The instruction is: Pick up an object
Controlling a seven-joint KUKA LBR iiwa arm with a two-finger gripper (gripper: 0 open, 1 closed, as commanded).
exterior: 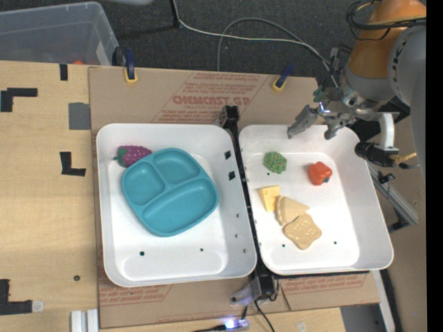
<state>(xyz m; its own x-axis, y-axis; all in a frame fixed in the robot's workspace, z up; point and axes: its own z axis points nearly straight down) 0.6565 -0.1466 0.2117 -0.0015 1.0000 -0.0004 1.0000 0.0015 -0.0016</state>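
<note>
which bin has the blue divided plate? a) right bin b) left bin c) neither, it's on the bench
b: the blue divided plate lies in the left bin, beside the purple grapes; the right bin holds the other food pieces.

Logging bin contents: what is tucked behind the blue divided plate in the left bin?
A purple toy grape bunch peeks out at the blue divided plate's upper-left rim; part of it is hidden by the plate.

Open jaws (318, 125) above right bin (367, 206), red pepper (319, 173) below
</note>
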